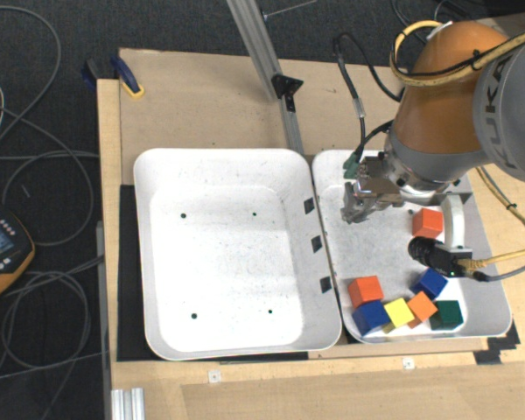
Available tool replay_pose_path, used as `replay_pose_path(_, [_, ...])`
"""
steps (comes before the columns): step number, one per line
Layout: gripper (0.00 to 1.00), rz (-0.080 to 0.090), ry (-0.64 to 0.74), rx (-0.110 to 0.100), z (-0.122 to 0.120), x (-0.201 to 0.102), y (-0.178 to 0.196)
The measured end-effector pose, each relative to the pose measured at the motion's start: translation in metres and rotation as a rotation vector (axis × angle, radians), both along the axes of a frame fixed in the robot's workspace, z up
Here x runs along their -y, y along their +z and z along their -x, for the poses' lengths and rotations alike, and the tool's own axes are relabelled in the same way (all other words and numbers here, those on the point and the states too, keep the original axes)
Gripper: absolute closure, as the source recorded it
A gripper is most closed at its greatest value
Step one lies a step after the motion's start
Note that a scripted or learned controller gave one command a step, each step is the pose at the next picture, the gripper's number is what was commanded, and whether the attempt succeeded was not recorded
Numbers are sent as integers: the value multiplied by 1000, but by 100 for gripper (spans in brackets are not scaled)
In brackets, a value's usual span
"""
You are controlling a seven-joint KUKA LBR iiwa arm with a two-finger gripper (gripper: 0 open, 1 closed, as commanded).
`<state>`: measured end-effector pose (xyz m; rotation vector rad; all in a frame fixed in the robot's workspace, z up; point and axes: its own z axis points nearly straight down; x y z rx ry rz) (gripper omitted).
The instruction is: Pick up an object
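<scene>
My gripper (357,210) hangs over the far left part of the right bin (381,252), above bare floor, with nothing seen between its fingers. An orange block (428,223) lies to its right, near the bin's right side. At the bin's near end sit an orange block (365,290), a blue block (371,317), a yellow block (399,311), a smaller orange block (423,305), a blue block (432,282) and a green block (448,313), all well below the gripper.
The left bin (157,261) lies beside the right one, their rims meeting at the middle. A slanted metal pole (262,51) rises behind the bins. Cables and a handheld device (0,248) lie on the floor at the left.
</scene>
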<state>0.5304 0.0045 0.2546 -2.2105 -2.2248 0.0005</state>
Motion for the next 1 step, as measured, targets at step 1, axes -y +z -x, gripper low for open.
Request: replay_pose_path(1, [100,0,0,1,16,-50,0])
